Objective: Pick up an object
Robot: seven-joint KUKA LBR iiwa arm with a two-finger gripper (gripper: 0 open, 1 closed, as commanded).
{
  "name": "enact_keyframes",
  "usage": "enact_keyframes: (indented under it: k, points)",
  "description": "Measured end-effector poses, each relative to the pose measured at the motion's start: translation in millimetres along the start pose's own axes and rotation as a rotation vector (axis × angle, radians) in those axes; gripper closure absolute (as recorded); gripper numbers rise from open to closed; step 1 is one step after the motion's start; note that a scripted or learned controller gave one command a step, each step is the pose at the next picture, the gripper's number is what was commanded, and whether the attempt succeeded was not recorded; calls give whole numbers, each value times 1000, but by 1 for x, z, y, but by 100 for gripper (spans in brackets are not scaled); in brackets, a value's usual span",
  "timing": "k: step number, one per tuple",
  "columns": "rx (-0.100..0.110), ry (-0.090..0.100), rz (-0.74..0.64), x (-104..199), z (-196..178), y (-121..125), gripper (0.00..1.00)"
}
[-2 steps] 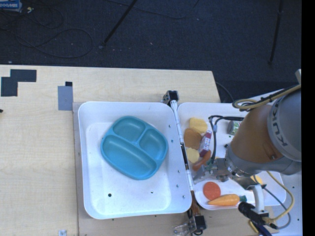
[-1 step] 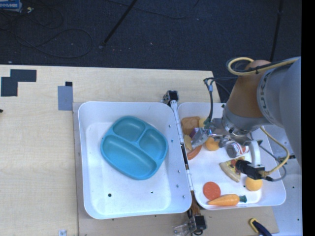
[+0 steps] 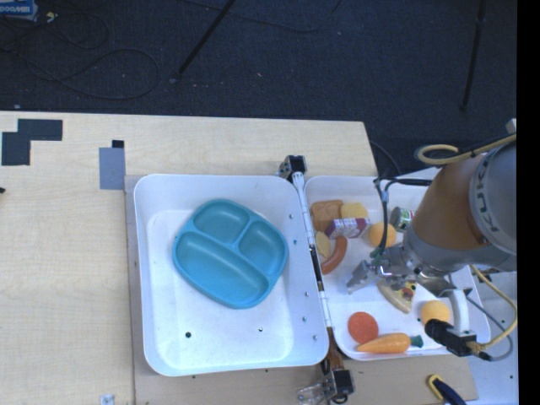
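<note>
Nearest the camera, along the front rim of the right bin (image 3: 337,344), a toy carrot (image 3: 384,342) lies flat, a red round piece (image 3: 364,325) just behind it and a yellow piece (image 3: 435,311) off to the side. Behind those, the claw (image 3: 364,273) hangs low over the bin's middle; whether it is wide or narrow I can't tell from this slant, and nothing shows between its tips. Just past it sits the crowd: a sausage-like piece (image 3: 333,256), a small bottle (image 3: 348,225), a tan block (image 3: 326,211) and an orange ball (image 3: 381,234), all packed close. Any of these could be the pick, and none is off the floor yet. The left bin (image 3: 160,327) holds 1 blue divided plate (image 3: 229,251); behind both, bare worktop (image 3: 211,146).

The risk, as I judge it: things sit so tight that the claw could land on 2 at once, or nudge the rounded sausage aside.
</note>
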State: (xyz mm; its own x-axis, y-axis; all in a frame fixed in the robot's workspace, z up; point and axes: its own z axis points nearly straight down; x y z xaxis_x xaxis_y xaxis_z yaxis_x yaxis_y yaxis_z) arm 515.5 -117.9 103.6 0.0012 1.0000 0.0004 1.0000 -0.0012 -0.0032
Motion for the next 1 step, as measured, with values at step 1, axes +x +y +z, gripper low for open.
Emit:
enact_keyframes:
  k: [1]
  points:
    - [-3, -1, -3, -42, -51, 89, 0]
